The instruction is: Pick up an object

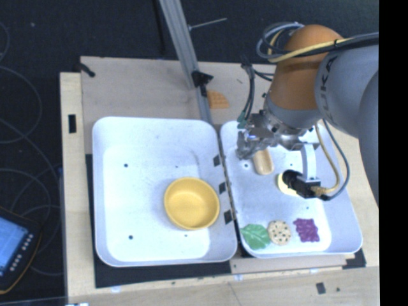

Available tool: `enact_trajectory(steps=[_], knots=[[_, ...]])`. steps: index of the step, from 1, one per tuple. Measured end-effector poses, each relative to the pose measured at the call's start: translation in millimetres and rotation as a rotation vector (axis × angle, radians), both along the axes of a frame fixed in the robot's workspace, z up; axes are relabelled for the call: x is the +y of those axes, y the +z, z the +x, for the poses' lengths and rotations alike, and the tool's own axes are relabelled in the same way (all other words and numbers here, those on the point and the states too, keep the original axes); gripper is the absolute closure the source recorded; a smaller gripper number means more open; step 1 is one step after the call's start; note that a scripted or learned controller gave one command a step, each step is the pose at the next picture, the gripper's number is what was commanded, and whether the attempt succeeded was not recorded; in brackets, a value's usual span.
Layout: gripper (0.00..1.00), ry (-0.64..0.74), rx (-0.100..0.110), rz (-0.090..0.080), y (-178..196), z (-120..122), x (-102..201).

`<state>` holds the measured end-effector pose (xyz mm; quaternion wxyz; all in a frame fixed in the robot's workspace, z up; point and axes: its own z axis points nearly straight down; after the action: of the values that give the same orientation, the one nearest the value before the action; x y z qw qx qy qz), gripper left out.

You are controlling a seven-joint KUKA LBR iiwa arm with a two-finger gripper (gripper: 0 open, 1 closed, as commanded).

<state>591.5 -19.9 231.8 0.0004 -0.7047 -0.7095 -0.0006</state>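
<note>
Bench: pale wood, dark floor and cables beyond, two shallow white bins side by side on top.
Left bin: holds a yellow bowl, upright, toward 4 o'clock of the bin's centre, near the wall shared with the other bin.
Right bin: tan cylinder toward 11 o'clock of its centre; green leaf-shaped piece, spotted cookie and purple grape cluster in a row along the 6 o'clock edge, close together.
Arm: grey with orange band, reaching in from 3 o'clock, over the right bin.
Gripper: low over the right bin's 11 o'clock corner, just beside the tan cylinder; finger state cannot be told.
Metal pole: slanting up from between the bins toward 12 o'clock.
</note>
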Motion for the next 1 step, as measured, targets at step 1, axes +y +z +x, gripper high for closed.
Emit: enact_trajectory(steps=[1], knots=[[1.00,0.001,-0.003,0.001,9.6,-6.1,50.7]])
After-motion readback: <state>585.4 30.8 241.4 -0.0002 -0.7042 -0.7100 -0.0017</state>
